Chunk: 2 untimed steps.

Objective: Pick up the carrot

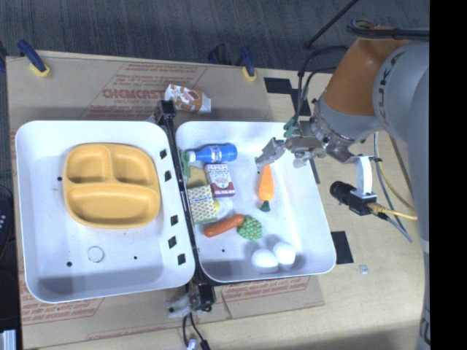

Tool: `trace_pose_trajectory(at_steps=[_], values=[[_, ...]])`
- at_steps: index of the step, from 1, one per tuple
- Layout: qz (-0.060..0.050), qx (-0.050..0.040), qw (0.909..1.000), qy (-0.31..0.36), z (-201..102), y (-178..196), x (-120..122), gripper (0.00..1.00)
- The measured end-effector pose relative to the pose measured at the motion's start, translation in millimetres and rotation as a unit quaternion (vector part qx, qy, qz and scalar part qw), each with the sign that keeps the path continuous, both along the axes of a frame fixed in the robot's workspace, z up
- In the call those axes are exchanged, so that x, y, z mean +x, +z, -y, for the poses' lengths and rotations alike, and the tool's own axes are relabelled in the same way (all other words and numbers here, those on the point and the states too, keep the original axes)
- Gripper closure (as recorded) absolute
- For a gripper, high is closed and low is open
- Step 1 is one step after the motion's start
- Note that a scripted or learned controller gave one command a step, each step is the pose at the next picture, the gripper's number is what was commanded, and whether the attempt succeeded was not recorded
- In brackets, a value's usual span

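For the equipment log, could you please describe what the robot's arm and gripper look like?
The arm is a thick, rounded grey body with a broad orange band above the wrist. Its gripper is a small grey metal assembly with green touches. Black cables run along the wrist, and a yellow cable trails beside it.

We are seeing the grey arm (398,71) reaching in from the right, its orange band (357,79) sitting above the wrist. The gripper (271,154) is pointing left and slightly down, its fingers (264,157) spreading apart with nothing between them.
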State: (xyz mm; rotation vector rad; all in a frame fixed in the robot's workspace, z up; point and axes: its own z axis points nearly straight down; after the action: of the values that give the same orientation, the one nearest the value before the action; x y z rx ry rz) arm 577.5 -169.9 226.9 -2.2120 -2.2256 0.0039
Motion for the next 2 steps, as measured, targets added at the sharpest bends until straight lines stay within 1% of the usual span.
trace_pose_trajectory(at_steps=[1, 2], values=[[-0.001, 0.0007, 0.9984, 0.057, 31, -123, 39, 0.0], [0.0, 0.0005, 0.9983, 0.059, 31, -112, 41, 1.0]])
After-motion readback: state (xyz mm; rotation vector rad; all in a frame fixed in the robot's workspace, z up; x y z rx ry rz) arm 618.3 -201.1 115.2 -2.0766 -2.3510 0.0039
